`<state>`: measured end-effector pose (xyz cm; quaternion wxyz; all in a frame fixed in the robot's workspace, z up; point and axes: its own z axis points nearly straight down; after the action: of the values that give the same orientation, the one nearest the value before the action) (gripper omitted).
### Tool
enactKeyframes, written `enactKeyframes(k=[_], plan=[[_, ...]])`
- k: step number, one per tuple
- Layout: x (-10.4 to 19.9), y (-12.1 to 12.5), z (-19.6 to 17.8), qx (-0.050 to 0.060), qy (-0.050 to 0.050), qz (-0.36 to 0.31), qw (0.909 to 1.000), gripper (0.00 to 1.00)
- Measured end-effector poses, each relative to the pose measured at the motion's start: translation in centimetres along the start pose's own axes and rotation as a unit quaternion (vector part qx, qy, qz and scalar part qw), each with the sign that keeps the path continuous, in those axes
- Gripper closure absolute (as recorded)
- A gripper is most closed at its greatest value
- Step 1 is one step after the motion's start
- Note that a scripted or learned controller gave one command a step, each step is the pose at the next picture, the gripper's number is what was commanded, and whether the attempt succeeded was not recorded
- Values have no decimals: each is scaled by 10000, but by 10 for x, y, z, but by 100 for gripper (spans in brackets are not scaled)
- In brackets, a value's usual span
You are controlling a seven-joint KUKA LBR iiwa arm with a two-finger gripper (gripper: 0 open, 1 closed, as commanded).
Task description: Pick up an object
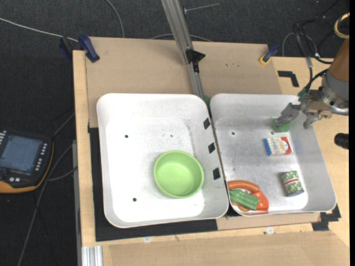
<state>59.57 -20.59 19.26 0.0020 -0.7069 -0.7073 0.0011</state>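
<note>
grey arm in from the right, claw (297, 117) low (fingers spread)

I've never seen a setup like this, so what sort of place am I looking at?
Probably a robotics lab test bench. A robot arm's gripper hangs over two white bins holding odd items like a green bowl, and a handheld control pendant lies on the dark carpet beside cables.

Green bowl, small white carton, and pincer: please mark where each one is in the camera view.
green bowl (178, 174): camera view, on the inside bottom of the bowl.
small white carton (277, 146): camera view, on the middle of its top face.
pincer (299, 117): camera view, midway between its two fingertips.
</note>
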Motion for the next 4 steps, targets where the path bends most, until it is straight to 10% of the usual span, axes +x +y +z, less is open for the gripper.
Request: enactKeyframes(k=[2,3,4], plan=[[-5,3,99,-7,-3,2,10000,0],[-6,5,85,-41,-11,-2,10000,100],[-3,2,41,-43,-12,1,10000,100]])
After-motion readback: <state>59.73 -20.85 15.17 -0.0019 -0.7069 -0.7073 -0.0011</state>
